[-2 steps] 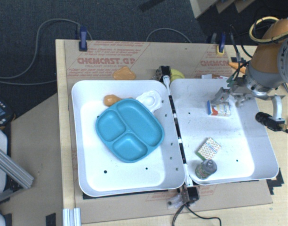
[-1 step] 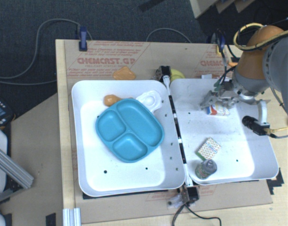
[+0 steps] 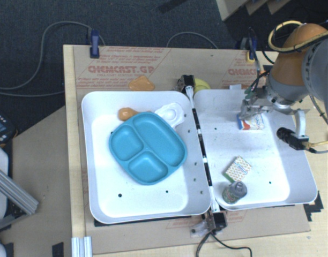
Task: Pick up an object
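Note:
My gripper [image 3: 251, 111] hangs low over the far part of the right bin [image 3: 292, 189]. Directly beneath it, and touching or nearly touching it, lies a small white packet with red and blue marks [image 3: 252, 124]. Nearer the bin's front lies a pale block with a checked pattern [image 3: 238, 168]. A small grey jar [image 3: 235, 192] lies on its side just below that block, by the bin's front rim. The arm itself covers the bin's far right corner.
In the left bin [image 3: 99, 197], a blue divided plate [image 3: 147, 147] lies with a small orange piece [image 3: 127, 113] and a white cup-like piece [image 3: 170, 113] at its far edge. Behind the bins, an orange lump [image 3: 141, 83] and a yellow-green ball [image 3: 201, 84] rest on the board.

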